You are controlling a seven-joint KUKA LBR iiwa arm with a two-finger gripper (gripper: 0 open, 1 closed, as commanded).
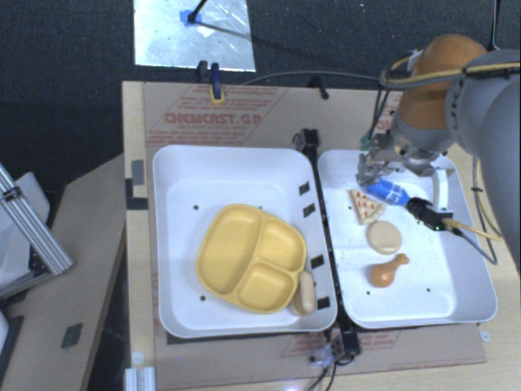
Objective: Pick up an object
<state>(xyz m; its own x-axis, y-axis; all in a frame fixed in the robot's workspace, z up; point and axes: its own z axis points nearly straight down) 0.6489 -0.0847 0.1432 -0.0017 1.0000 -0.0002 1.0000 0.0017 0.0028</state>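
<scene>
A yellow divided tray (251,257) lay in the left bin (187,177), near its front right corner, with a pale bread roll (304,292) touching the tray's right front edge. A sheet of foil (195,21) lay on the dark floor beyond the bench's (134,120) far edge.

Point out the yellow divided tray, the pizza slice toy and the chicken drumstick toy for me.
yellow divided tray (244,247): camera view, on the ridge between its compartments.
pizza slice toy (367,205): camera view, on the middle of the slice.
chicken drumstick toy (385,272): camera view, on the thick meaty end.
</scene>
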